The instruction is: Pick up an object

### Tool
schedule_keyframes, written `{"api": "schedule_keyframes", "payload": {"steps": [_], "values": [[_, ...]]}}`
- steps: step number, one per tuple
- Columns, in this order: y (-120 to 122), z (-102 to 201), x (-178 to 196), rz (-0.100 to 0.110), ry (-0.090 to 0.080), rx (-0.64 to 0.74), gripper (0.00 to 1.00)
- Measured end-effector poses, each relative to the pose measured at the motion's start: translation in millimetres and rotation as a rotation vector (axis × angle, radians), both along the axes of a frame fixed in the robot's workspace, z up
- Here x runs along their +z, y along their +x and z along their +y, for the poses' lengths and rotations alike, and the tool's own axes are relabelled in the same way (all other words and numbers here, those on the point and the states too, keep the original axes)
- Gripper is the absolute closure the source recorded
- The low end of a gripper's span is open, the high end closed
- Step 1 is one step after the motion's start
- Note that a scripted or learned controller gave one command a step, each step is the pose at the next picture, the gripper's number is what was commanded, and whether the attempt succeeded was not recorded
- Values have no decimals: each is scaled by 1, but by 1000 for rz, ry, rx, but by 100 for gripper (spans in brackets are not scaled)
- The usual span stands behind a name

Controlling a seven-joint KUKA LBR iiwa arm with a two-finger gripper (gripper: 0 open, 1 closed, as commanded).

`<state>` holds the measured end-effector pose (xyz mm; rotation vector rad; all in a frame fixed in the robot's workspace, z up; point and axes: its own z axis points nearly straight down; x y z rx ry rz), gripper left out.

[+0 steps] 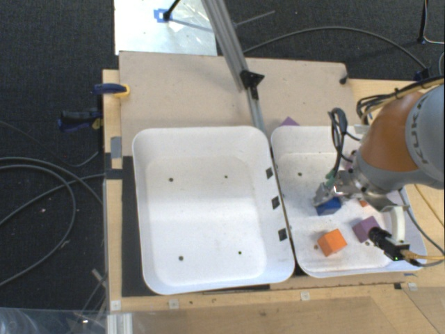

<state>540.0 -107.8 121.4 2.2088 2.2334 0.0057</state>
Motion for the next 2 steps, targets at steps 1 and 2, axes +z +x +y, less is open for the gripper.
{"api": "schedule_keyframes", "payload": {"steps": [1, 2], "values": [[16, 86, 72, -5, 2, 3, 100], [-15, 174, 80, 3, 3, 2, 100]]}}
